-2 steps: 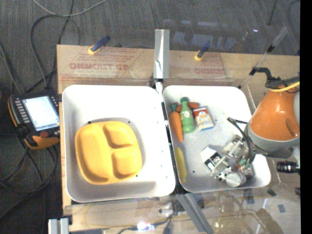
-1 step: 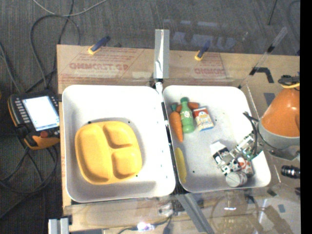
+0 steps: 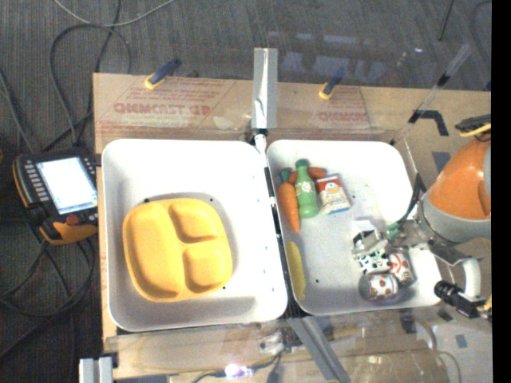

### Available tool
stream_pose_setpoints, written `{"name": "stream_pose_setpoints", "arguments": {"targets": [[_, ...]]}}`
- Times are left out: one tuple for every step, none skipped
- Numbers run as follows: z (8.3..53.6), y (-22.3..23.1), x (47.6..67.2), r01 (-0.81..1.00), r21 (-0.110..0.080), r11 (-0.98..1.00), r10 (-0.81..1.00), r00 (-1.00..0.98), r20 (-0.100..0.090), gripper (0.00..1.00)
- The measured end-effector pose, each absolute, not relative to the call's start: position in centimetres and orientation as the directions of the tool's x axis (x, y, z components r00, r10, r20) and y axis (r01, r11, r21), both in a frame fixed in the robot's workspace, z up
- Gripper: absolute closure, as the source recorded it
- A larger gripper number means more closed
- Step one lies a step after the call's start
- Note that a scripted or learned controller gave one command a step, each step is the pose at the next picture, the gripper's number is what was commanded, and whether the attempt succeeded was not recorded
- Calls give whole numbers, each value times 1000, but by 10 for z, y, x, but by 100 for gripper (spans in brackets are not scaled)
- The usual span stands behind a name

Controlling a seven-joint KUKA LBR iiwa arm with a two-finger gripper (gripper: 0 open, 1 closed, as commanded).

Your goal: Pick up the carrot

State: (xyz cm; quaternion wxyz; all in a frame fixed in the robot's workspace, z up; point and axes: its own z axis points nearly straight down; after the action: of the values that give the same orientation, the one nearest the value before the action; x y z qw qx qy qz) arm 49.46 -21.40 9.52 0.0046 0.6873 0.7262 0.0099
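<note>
Carrot: one orange tapered toy carrot (image 3: 288, 204), lying lengthwise along the left wall of the right white shallow bin (image 3: 345, 292), upper part of that wall.
Gripper: one two-finger gripper (image 3: 382, 271), low in the right bin's lower right corner, well apart from the carrot; state of grip cannot be told.
Arm: one grey arm with orange band (image 3: 465, 188), over the right bin's right rim.
Bottle: one green toy bottle (image 3: 306, 190), just beside the carrot, right of it.
Carton: one small red-and-white box (image 3: 332, 193), right of the bottle.
Yellow piece: one long yellow item (image 3: 296, 266), at the right bin's left wall, below the carrot.
Bins: two, side by side.
Tray: one yellow three-compartment plastic plate (image 3: 179, 247), in the left white bin (image 3: 120, 166).
</note>
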Motion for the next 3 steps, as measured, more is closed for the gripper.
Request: {"name": "stream_pose_setpoints", "arguments": {"targets": [[91, -158, 515, 901, 9, 435, 901, -435, -15, 0], [101, -157, 516, 900, 12, 436, 900, -436, -14, 100], [183, -81, 486, 951, -4, 309, 951, -309, 1, 100]]}}
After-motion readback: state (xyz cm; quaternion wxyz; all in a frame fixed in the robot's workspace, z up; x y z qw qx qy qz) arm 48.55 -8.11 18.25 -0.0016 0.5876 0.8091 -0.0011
